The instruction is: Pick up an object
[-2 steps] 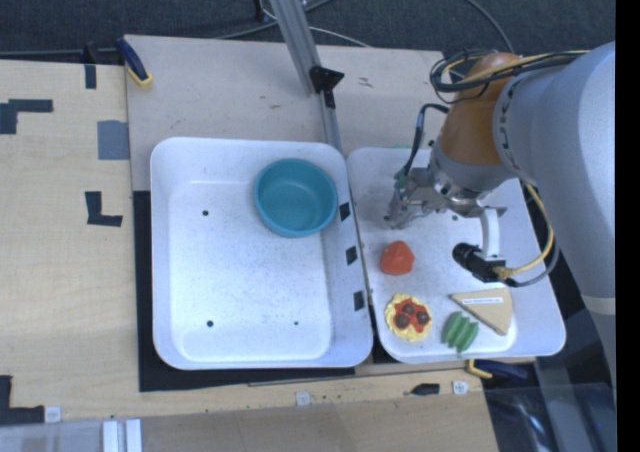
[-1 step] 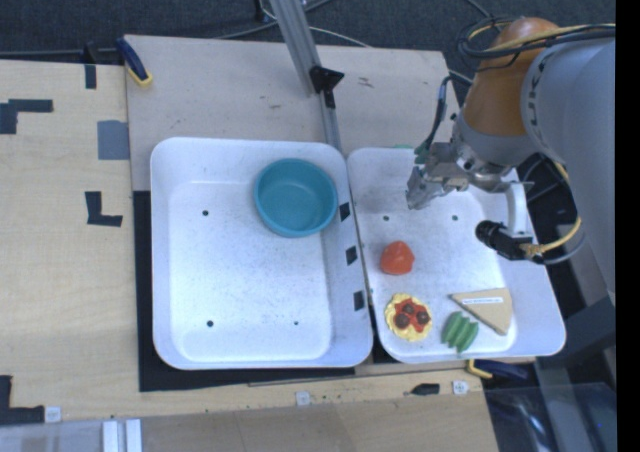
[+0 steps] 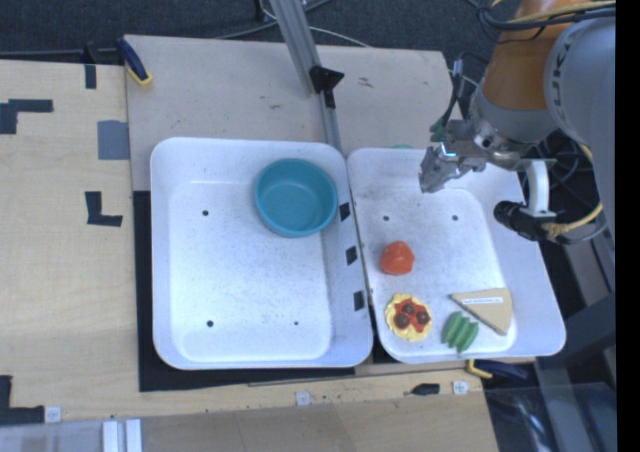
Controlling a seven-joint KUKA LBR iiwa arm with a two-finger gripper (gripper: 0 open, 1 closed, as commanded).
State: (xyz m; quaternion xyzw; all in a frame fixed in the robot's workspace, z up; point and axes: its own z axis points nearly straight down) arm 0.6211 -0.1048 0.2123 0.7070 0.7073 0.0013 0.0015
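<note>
Where right bin [image 3: 520, 270] holds it, red rounded tomato [image 3: 397, 258], glossy

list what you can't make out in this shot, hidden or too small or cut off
- Hand, camera view: small and blurred over the right bin; finger state unclear, no object seen in it.
- Arm: cut off by the right edge.
- Green item: too small to identify.
- Sandwich wedge: filling too small to read.
</note>
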